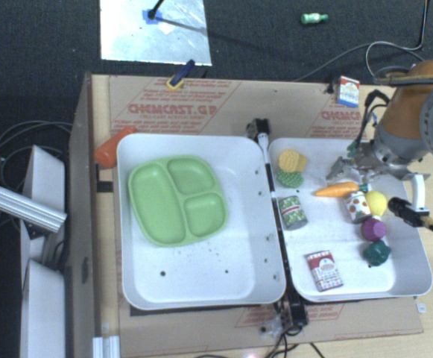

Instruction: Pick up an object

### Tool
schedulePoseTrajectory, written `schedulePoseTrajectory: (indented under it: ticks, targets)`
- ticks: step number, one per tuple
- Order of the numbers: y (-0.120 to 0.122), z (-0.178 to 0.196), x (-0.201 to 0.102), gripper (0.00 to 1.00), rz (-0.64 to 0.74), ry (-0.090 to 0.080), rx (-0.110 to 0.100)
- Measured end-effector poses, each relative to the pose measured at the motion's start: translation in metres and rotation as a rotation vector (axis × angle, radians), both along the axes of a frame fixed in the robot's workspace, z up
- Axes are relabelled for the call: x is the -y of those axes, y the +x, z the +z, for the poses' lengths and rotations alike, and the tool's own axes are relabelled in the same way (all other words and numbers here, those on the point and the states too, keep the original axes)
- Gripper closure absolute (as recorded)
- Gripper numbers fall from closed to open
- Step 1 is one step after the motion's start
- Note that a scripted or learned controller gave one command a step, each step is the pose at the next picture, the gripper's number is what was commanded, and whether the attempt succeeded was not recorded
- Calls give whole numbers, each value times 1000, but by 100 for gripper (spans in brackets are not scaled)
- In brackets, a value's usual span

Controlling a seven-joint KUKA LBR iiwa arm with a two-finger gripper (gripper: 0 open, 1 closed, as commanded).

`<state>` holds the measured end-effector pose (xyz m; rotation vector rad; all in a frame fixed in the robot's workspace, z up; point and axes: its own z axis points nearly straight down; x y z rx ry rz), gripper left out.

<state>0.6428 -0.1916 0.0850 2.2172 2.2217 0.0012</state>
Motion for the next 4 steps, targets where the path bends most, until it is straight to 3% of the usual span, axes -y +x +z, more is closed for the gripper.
schedulePoseTrajectory:
  ticks: [1,2,4]
  targets:
    - [27,75,15,0,2,-1,4]
    - [5,-1,8,0,0,2,-2]
    - [-12,0,-3,0,0,0,-1]
